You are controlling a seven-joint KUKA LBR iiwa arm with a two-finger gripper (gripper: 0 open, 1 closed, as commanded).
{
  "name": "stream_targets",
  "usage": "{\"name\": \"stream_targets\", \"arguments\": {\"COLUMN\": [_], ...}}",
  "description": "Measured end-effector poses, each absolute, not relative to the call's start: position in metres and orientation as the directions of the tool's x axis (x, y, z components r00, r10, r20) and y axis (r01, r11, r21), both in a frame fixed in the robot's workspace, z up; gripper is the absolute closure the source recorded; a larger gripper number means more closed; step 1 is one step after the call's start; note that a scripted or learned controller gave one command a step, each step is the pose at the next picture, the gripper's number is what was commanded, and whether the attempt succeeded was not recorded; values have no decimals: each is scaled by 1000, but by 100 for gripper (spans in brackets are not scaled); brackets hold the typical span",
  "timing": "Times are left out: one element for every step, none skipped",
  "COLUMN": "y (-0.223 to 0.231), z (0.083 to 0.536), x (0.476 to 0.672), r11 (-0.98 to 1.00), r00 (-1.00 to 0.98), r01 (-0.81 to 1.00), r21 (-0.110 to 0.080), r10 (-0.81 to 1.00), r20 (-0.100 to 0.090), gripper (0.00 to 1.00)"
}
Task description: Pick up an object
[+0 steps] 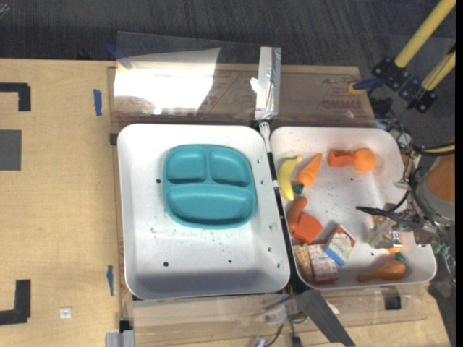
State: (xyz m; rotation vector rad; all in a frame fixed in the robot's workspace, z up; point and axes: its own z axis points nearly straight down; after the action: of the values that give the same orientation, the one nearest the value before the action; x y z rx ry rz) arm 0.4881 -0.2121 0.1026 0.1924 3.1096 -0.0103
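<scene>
The right white bin (376, 134) holds several toy foods. A yellow banana (286, 177) and an orange carrot (309, 169) lie at its left wall. An orange fruit piece (354, 158) sits near the far wall. Red-orange pieces (302, 221) lie below the banana. A small white, blue and red packet (340, 243) leans on a brown box (318, 263) at the near wall. An orange sweet-potato shape (386, 270) lies in the near right corner. My gripper (385, 220) hangs low over the right side of this bin, just above that shape and clear of the packet.
The left white bin (145, 259) carries a teal divided plate (210, 184) in its middle. A clear plastic sheet and a taped strip (268, 82) stand behind the bins. Yellow bars (427, 24) cross the far right corner. Wooden bench surface spreads to the left.
</scene>
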Motion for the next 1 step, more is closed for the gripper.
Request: {"name": "stream_targets", "arguments": {"y": [-177], "z": [97], "x": [575], "r11": [999], "r00": [-999], "r01": [-37], "r21": [0], "r10": [-37], "r20": [-9], "gripper": [100]}}
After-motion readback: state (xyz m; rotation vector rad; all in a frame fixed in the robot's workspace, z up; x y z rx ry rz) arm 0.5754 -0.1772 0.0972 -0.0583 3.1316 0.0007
